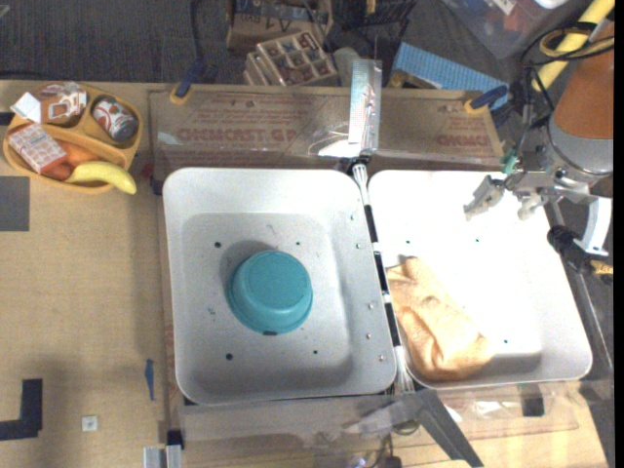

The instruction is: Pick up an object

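Gripper (503,199) open and holding nothing above right bin (546,261), orange cloth (434,320) below, teal bowl (271,291) in left bin (195,213)

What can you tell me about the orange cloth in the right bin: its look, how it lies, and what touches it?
The orange cloth looks like soft, pale orange-yellow fabric, crumpled into uneven folds rather than spread flat. It lies in the right bin, bunched in the near-left corner against the wall shared with the left bin, running from about mid-length of that wall toward the near rim. It rests on the bin's white floor. The hand hangs over the far part of the same bin, apart from it.
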